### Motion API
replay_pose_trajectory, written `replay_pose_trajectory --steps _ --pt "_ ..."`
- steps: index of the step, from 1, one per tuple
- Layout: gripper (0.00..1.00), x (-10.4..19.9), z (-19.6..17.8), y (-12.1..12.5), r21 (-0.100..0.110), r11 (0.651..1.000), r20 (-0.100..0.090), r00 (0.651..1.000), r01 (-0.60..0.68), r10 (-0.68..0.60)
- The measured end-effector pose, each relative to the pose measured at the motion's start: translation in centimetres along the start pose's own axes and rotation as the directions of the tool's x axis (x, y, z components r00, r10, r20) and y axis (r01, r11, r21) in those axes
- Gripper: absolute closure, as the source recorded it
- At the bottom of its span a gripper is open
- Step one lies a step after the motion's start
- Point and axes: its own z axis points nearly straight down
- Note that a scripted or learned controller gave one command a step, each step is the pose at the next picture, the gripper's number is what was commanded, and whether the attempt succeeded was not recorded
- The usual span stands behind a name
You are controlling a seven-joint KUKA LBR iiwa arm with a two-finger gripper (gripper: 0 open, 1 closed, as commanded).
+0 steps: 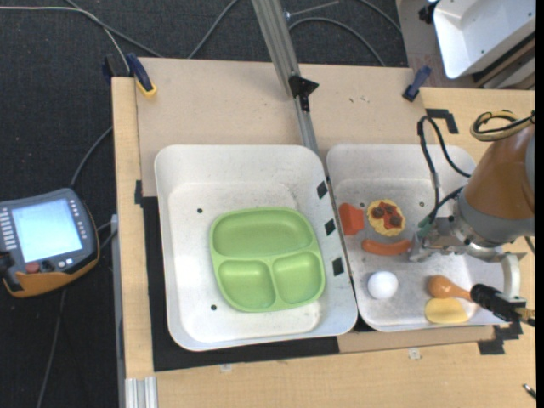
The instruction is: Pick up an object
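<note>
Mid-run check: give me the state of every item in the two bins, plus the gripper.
Green divided tray: flat in left bin, compartments bare.
Mini pizza: flat, right bin.
Orange piece: by the divider wall.
Hot dog: lying flat, beside the gripper.
White ball: loose.
Yellow piece: near front wall.
Gripper: low in right bin, fingers unclear.

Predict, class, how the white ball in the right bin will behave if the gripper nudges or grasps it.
The white ball looks smooth and round, so a nudge would probably roll it across the right bin. It sits apart from the other items, so nothing would stop it early. Two fingers may squeeze it sideways out of a grasp.
</note>
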Motion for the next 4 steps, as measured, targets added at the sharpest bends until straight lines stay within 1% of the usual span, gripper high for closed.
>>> replay_pose_trajectory --steps 1,3,4 --pt "1.00 0.4 -4.5 -0.3 0.003 1.000 -0.003 1.000 0.003 -0.003" --pt "1.00 0.6 -17.1 1.0 -0.001 1.000 -0.002 1.000 0.004 -0.004" --pt "1.00 6.9 -16.6 2.0 0.008 1.000 -0.007 1.000 0.009 -0.009"
